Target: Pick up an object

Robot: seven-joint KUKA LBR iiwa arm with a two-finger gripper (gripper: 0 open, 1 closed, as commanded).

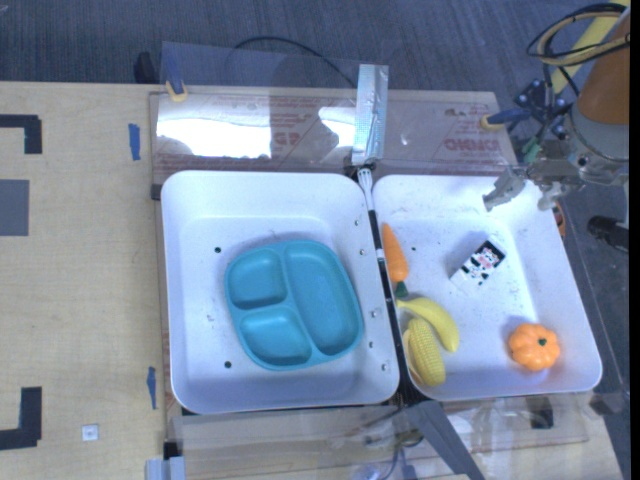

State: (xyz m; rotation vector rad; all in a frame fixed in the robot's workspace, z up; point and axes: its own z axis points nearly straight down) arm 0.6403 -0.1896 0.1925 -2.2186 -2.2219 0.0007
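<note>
Counted: two shallow white plastic bins (pixel 190 208); one blue three-compartment tray (pixel 292 303); one orange carrot (pixel 396 256); one yellow banana (pixel 436 318); one yellow corn cob (pixel 424 353); one small orange pumpkin (pixel 533 347); one black-and-white block (pixel 478 263).

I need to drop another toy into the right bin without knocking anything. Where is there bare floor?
Right bin: the bare floor lies between the black-and-white block and the pumpkin, and along the far wall. Crowded: the carrot, banana and corn cluster against the divider.
</note>
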